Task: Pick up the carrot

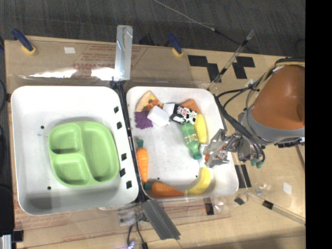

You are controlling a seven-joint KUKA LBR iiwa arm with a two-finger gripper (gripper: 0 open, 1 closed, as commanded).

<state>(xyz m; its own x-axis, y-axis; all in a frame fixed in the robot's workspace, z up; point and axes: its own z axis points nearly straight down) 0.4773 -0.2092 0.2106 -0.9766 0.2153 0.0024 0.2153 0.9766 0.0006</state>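
Observation:
The carrot (141,162), orange with a small green top, lies along the left wall of the right bin (171,162), pointing toward the front. My gripper (216,152) hangs over the right edge of that bin, well to the right of the carrot, just above a yellow banana (204,180). Nothing can be made out inside the gripper. A second orange, carrot-like piece (165,190) lies along the bin's front wall.
The right bin also holds a green bottle (190,140), a yellow piece (201,128), a cow-patterned item (184,114), a white block (158,116), a purple piece (141,119) and a pizza slice (148,100). A green divided plate (83,152) sits in the left bin (31,108).

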